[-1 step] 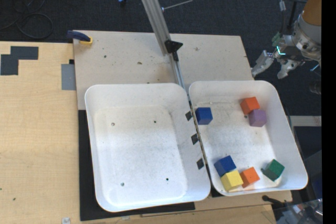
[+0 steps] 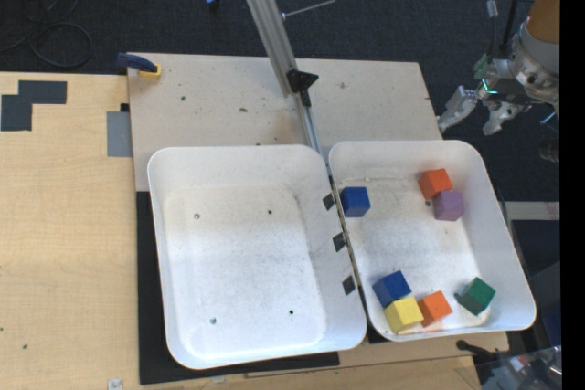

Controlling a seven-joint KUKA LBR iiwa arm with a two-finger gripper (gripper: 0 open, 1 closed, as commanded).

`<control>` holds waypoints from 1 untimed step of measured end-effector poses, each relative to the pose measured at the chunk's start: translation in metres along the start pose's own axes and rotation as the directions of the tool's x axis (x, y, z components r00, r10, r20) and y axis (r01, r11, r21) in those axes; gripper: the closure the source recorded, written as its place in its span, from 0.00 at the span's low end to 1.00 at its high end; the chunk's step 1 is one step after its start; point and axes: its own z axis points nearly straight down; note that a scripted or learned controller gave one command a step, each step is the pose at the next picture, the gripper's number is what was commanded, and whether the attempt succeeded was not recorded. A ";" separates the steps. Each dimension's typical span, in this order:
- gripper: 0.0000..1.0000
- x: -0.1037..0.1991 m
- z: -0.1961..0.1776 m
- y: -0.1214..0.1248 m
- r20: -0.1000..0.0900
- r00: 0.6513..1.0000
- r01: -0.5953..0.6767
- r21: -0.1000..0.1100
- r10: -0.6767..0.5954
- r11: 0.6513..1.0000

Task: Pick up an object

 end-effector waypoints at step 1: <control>0.00 0.007 0.063 -0.003 -0.002 1.000 0.000 0.005 0.000 1.000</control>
